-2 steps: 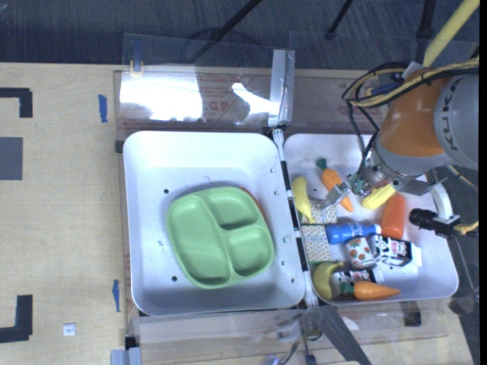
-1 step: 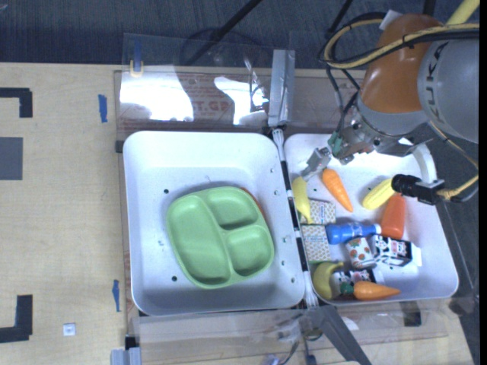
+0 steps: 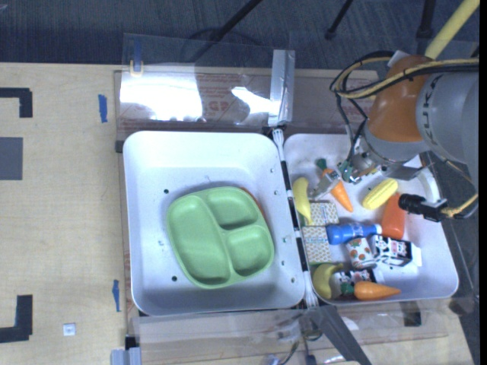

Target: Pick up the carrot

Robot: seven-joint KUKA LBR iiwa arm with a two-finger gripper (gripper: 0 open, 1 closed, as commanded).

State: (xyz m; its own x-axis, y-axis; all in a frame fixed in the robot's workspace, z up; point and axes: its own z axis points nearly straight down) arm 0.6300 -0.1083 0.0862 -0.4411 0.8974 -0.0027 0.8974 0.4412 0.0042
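Note:
A small orange carrot (image 3: 341, 195) lies tilted in the upper middle of the right bin (image 3: 441, 272), between a yellow banana (image 3: 302, 198) and a yellow corn cob (image 3: 379, 193). A second, longer carrot-like orange piece (image 3: 374, 290) lies along the bin's near wall. My gripper (image 3: 351, 170) hangs just above and slightly right of the small carrot's upper end, under the grey wrist with its orange band. Nothing is visibly held in it.
Around the carrot lie a blue bottle (image 3: 351, 232), a cow-patterned carton (image 3: 389, 251), an orange block (image 3: 393, 220), a patterned card (image 3: 319, 213) and a yellow-green fruit (image 3: 325, 278). The left bin (image 3: 144, 166) holds a green divided plate (image 3: 221, 236).

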